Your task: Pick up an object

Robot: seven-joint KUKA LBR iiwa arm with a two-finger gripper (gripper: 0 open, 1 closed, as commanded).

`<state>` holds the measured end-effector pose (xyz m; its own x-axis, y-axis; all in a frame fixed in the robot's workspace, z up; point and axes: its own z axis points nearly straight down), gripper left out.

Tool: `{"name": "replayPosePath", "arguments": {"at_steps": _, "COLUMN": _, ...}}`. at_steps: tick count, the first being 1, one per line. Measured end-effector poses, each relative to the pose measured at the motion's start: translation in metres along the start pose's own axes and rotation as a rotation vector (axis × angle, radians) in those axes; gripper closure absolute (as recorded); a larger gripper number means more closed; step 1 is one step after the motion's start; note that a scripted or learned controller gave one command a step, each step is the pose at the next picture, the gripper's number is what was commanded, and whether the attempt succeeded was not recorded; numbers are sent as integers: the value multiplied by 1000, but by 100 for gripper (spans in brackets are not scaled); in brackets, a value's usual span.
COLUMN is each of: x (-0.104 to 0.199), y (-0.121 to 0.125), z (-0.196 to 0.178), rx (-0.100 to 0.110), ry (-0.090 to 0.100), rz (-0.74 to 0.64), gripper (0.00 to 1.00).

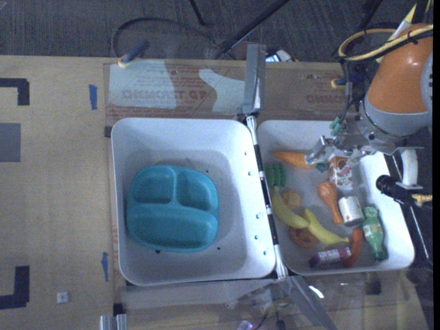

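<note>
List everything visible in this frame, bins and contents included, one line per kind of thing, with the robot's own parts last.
white bins: 2, white, side by side on the bench
divided tray: 1, teal, in the left bin
carrot: 1, orange, upper left of the right bin
bananas: 2, yellow, middle of the right bin, lying end to end
green item: 1, green, by the right bin's left wall; kind unclear
can: 1, silver, right of middle in the right bin
bottle: 1, green, right bin's lower right
purple packet: 1, purple, along the right bin's front wall
blue tape marks: 2, blue, on the bench left of the bins
arm: 1, grey and orange, above the right bin
gripper: 1, grey, over the right bin's upper part
</note>
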<state>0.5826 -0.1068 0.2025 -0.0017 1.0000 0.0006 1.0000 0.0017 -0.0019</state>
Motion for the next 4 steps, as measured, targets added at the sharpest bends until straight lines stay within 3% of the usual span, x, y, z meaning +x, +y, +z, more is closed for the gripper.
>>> {"name": "replayPosePath", "arguments": {"at_steps": 1, "x": 42, "y": -49, "z": 19, "rx": 0, "ry": 0, "rz": 23, "gripper": 0}}
{"name": "replayPosePath", "arguments": {"at_steps": 2, "x": 1, "y": 39, "z": 73, "rx": -2, "ry": -1, "rz": -16, "gripper": 0}}
{"name": "replayPosePath", "arguments": {"at_steps": 3, "x": 1, "y": 50, "z": 46, "rx": -4, "ry": -2, "rz": 39, "gripper": 0}}
{"name": "replayPosePath", "arguments": {"at_steps": 4, "x": 8, "y": 21, "z": 116, "rx": -6, "ry": -1, "rz": -21, "gripper": 0}}
